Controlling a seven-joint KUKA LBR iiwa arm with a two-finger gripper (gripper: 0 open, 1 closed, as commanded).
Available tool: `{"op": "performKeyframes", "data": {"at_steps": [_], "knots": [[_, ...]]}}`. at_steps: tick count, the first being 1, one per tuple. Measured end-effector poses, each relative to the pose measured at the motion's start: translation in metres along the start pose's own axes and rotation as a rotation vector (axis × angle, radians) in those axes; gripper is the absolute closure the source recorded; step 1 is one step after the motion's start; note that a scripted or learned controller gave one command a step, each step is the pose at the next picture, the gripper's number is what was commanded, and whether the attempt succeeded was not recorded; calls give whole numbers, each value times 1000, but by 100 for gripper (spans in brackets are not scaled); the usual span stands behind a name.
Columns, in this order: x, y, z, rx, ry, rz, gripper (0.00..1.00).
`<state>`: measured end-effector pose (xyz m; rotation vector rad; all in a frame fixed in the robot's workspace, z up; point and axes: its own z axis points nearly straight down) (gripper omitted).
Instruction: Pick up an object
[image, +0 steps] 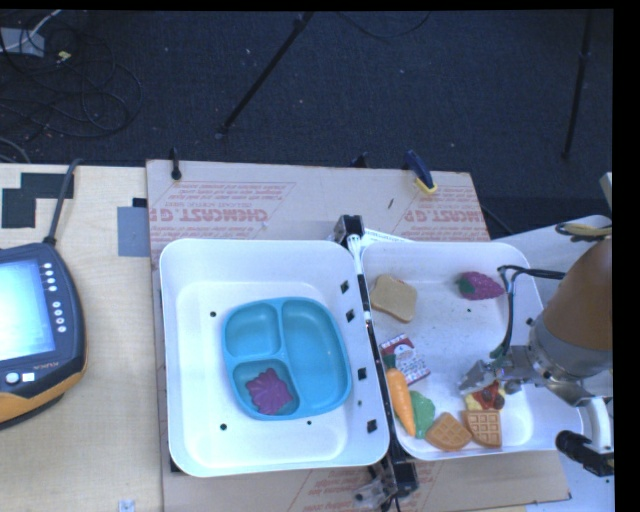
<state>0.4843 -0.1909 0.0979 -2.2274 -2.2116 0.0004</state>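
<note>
Two shallow white bins sit side by side on the tabletop, the left bin (185, 300) holding a blue divided plate (288, 358) with a small purple piece (268, 390) in its near compartment. The right bin (520, 262) holds the loose toy foods: a tan bread slice (394, 297) near its far left corner, a purple-and-green piece (481, 286) toward its far right, a small red-and-white packet (404, 357) at its left wall, and along the near edge an orange carrot (401, 401), a green piece (422, 412), a tan wedge (448, 432) and a waffle (485, 428). The grey arm reaches in from the right edge of this bin, and its claw (488, 378) hangs low over the near right part. A small red item (488, 398) lies touching or just under the claw tips, with the waffle just beyond it toward the near edge. Whether the claw stands wide or narrow cannot be told; the tips blur into the clutter, and nothing is plainly gripped. The nearest candidate appears to be that red item, directly below; its long axis is too small to judge.
</note>
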Motion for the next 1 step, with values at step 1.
{"op": "performKeyframes", "data": {"at_steps": [1], "knots": [[50, 141, -23, -13, -1, -17, 100]]}}
